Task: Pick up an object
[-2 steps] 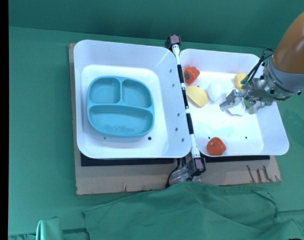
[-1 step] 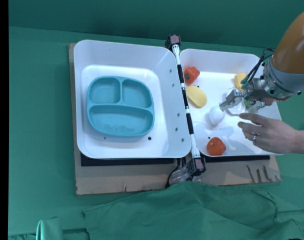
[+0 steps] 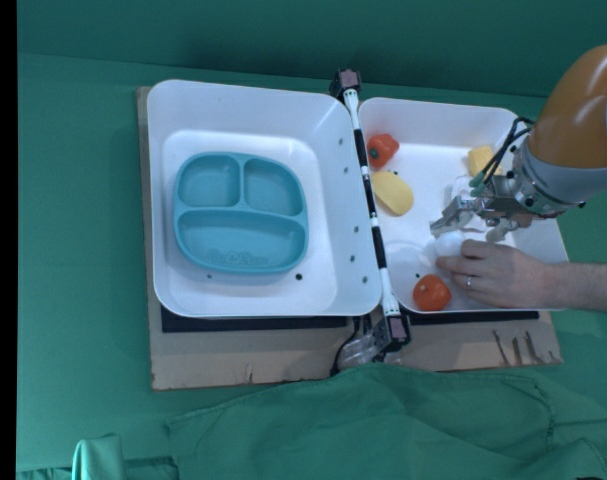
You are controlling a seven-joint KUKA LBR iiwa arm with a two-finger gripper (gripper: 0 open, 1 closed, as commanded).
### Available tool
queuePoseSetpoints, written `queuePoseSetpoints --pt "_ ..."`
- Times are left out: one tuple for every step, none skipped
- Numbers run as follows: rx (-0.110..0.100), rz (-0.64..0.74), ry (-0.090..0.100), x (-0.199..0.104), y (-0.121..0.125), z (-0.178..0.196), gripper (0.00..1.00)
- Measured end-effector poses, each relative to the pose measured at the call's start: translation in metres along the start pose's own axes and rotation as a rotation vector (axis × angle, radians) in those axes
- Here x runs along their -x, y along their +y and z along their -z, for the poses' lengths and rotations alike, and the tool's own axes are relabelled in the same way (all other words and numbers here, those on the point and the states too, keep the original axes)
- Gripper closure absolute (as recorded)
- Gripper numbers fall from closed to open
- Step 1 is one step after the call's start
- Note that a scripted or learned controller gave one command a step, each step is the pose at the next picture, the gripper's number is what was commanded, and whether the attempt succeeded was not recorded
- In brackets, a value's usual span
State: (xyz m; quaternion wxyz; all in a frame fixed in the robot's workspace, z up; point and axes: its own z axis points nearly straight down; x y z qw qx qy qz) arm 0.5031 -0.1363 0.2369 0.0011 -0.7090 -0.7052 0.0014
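Observation:
The right bin (image 3: 433,123) holds several small items: an orange-red piece (image 3: 382,149) near the divider at the back, a yellow piece (image 3: 392,193) beside it, another yellow piece (image 3: 480,158) at the back right, and an orange-red piece (image 3: 432,292) at the front. My gripper (image 3: 461,220) hangs low over the middle of this bin, right of the yellow piece. A person's hand (image 3: 493,273) reaches in from the right just under the gripper and covers a white object (image 3: 449,248).
The left bin (image 3: 323,268) carries a teal divided plate (image 3: 241,213). A black-and-white divider bar (image 3: 368,193) runs between the bins. Green cloth (image 3: 383,423) lies bunched in front of the bench. The person's forearm (image 3: 583,286) crosses the right bin's edge.

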Motion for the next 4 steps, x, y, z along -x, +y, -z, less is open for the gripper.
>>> queuePoseSetpoints --pt "0.003 0.000 -0.001 0.001 0.000 -0.051 0.00" --pt "0.017 -0.001 -0.004 0.002 0.003 -0.035 1.00" --pt "0.014 0.002 -0.004 0.008 0.012 0.025 1.00" --pt "0.016 0.003 -0.004 0.010 0.016 0.091 1.00"
